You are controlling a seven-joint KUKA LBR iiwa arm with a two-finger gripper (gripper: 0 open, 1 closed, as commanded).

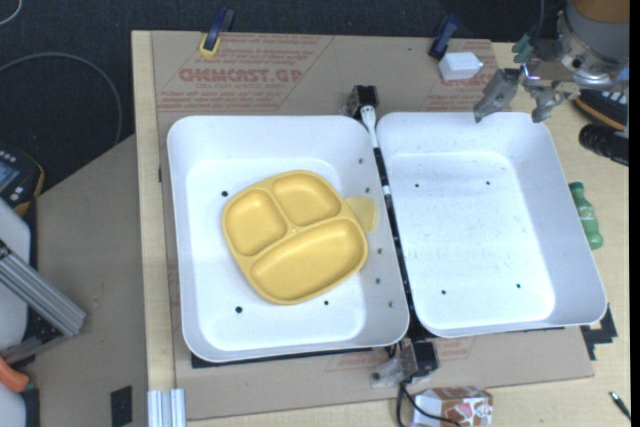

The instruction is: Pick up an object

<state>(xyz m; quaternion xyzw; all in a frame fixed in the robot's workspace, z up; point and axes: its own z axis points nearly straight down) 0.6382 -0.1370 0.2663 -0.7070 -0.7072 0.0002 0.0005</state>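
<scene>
A yellow divided plate [293, 235] with three compartments lies flat in the left white bin [200, 155]. A small yellow piece [361, 211] peeks out from under the plate's right edge. My gripper [518, 99] hangs above the far right corner of the right bin [480, 215], well away from the plate. Its two grey fingers [492, 101] are spread apart with nothing between them.
A black divider strip [383, 183] runs between the two bins. A small white block [460, 66] and blue clamps [216, 27] sit on the cardboard behind the bins. A green item [586, 215] lies on the bench beside the right bin.
</scene>
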